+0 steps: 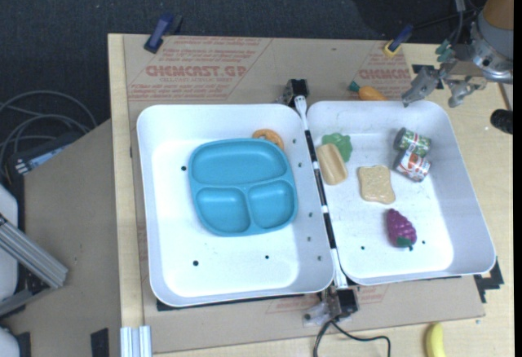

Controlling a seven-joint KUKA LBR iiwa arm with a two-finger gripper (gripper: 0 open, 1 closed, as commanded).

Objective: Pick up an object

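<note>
The right bin [469, 209] holds several objects: a green leafy piece [338, 143], a tan hot-dog bun [331, 164], a slice of toast [377, 183], a crushed can [412, 154] and a purple bunch of grapes [400, 228]. My gripper [436, 86] hangs above the bin's far right corner, apart from all of them, with its fingers spread open and nothing between them. The can lies closest to it, below and slightly to the left.
The left bin [163, 241] carries a blue divided plate [242, 186] with a small orange-brown item [267, 137] at its far edge. An orange item [369, 91] lies on the bench behind the right bin. A yellow piece [435, 340] sits at the bench's near edge.
</note>
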